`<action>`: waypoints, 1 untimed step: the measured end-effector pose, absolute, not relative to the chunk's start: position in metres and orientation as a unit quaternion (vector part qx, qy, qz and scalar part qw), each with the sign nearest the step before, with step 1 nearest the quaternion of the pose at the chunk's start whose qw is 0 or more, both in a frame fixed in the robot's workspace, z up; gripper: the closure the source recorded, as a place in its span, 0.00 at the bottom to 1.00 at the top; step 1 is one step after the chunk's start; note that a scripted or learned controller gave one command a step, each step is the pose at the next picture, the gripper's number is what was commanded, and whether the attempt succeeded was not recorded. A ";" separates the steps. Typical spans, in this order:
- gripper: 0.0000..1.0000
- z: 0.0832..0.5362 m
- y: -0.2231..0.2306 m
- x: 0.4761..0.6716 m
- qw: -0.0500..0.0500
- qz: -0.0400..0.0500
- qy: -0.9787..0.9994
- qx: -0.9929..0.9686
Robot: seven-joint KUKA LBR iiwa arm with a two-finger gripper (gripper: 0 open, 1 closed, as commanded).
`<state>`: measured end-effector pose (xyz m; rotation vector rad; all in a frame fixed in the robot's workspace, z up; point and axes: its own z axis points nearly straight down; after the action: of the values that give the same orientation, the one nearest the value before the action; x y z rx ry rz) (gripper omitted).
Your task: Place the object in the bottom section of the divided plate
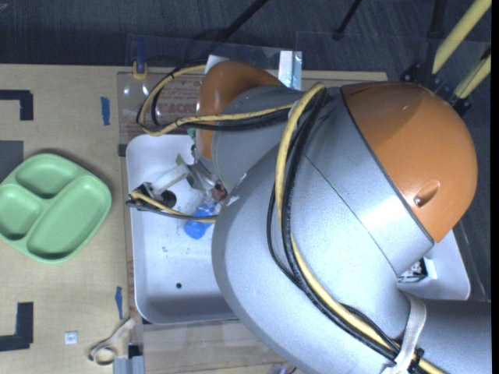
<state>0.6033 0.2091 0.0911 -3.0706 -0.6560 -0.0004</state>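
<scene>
Reaching down into the white bin [156, 287], the grey arm [312, 232] hides most of the bin floor, and its gripper [204, 184] sits low near the bin's upper left part, amid cables and white fittings. A small blue object [196, 228] lies on the bin floor just below the gripper in the camera view, partly tucked under the wrist hardware; it may be touching the tool, but that contact is too cluttered to read. Whether the claw is spread or closed cannot be told here, and nothing can be seen held in it. The green divided plate [53, 206] rests on the wooden bench [70, 107], well to the left of the bin and outside it, and its compartments look bare. The coming move seems to turn on this: the blue object lies a little toward the view's bottom from the claw, while the plate lies far off to the left, across the bin wall.
</scene>
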 end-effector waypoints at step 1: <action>1.00 0.087 0.213 0.656 0.002 -0.002 -0.137 -0.991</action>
<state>0.6556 0.2131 0.0871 -3.1084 -0.4302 -0.0066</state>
